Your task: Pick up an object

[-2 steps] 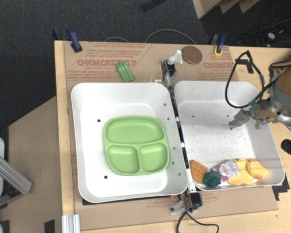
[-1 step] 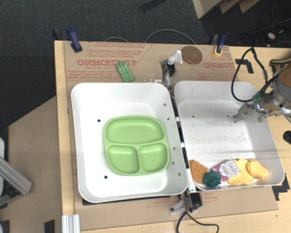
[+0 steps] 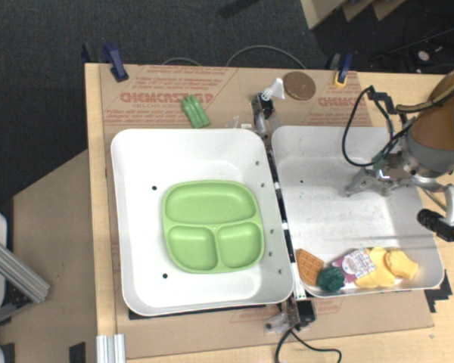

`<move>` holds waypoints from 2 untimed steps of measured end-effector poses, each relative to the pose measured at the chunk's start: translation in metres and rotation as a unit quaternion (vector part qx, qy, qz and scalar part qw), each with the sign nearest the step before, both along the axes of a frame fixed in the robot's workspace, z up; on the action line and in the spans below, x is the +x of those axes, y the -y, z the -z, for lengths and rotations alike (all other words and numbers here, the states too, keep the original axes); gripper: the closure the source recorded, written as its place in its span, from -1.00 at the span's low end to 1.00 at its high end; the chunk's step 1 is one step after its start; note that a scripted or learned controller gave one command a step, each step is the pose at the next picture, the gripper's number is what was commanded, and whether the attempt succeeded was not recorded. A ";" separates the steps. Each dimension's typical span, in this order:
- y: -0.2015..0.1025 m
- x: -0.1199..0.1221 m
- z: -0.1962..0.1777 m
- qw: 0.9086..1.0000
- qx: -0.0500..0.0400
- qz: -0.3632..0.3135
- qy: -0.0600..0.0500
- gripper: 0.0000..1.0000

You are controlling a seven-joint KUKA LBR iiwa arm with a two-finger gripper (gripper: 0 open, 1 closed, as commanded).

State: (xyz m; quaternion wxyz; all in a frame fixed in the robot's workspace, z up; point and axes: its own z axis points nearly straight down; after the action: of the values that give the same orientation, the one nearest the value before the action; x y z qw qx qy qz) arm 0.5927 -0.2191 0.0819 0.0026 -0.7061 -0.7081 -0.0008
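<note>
Several small objects lie along the near edge of the right bin point(image 3: 325, 203): a brown waffle-like piece point(image 3: 309, 265), a dark green broccoli-like toy point(image 3: 331, 279), a pink and white packet point(image 3: 357, 263) and yellow food toys point(image 3: 390, 268). My gripper point(image 3: 377, 180) hangs over the upper right part of that bin, well behind these objects and apart from them. Nothing shows in it. A black cable point(image 3: 356, 127) loops from the wrist over the bin's far edge.
The left bin point(image 3: 136, 203) holds a green divided plate point(image 3: 212, 225). On the bench behind the bins lie a green clip point(image 3: 196, 113) and a brown disc point(image 3: 299, 86). Blue clamps point(image 3: 117, 61) grip the bench's far edge. The grey and orange arm point(image 3: 437, 138) enters from the right.
</note>
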 end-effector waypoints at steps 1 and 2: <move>0.004 0.060 -0.030 1.000 -0.004 0.000 0.006 -1.00; 0.000 0.075 -0.006 1.000 0.005 0.001 -0.006 -1.00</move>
State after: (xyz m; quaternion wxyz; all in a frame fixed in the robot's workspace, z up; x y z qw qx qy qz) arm 0.6673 -0.2190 0.0877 0.0100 -0.7064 -0.7077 -0.0002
